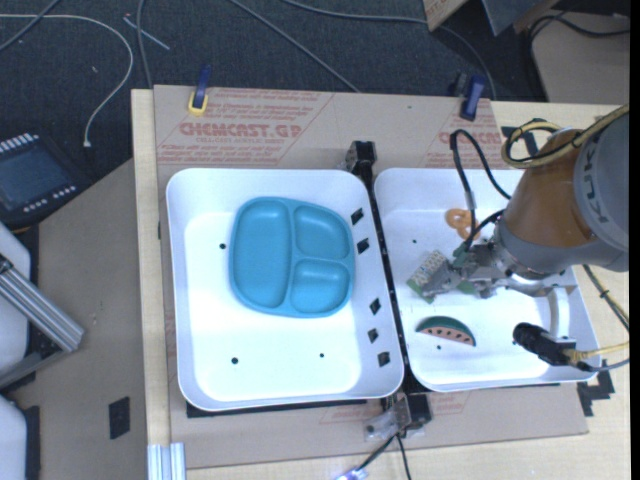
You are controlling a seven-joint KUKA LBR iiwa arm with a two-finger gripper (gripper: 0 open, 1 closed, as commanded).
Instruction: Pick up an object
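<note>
In the right bin [415, 208], watermelon slice [445, 331] lies left-to-right.

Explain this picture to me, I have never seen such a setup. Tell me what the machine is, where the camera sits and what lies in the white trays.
The picture comes from a single camera fixed above the bench, looking down at a slant. The grey machine with the orange band is a robot arm, reaching in from the right. At its end is the tool, the part meant to grasp things. It is low over the right bin. That bin holds a toy watermelon slice and a small orange piece. The left bin holds a blue divided plate. The arm's job is to pick something up, but the picture does not show whether the tool holds anything.
</note>
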